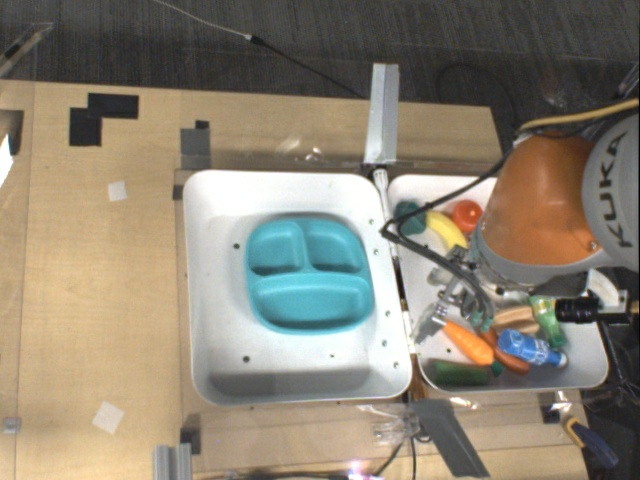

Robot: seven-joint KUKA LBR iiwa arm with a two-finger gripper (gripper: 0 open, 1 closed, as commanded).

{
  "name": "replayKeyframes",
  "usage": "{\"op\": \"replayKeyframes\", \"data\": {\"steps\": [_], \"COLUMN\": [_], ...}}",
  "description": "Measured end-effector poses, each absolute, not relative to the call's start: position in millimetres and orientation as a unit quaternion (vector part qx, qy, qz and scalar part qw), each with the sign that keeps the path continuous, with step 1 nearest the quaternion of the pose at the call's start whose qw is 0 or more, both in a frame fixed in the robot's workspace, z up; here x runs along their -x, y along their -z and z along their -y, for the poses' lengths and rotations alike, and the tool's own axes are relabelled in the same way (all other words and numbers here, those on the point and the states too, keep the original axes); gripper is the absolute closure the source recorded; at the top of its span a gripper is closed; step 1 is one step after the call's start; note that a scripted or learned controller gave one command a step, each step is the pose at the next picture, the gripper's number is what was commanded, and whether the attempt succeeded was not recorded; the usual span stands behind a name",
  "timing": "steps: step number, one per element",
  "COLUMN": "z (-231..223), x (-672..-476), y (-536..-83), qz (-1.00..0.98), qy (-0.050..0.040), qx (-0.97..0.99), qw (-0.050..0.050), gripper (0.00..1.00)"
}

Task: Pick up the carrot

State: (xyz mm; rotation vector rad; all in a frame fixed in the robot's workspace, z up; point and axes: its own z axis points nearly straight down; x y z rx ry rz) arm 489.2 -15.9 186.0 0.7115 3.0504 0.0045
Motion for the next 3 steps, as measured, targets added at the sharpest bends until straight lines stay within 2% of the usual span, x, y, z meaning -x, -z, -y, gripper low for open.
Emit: {"op": "replayKeyframes", "data": {"steps": [1,2,3], "z": [97,98,96], "x": [-498.6,-491.0,-494.9], "y": [-95,-90,-102], "qz": [-0.982,-0.948,-0.948], "qy": [0.0003,-0.0013,-0.0031], "qx": [-0.189,-0.319,-0.317], "qw": [0.003,0.006,0.011], "gripper": [0.0,0.0,1.0]}}
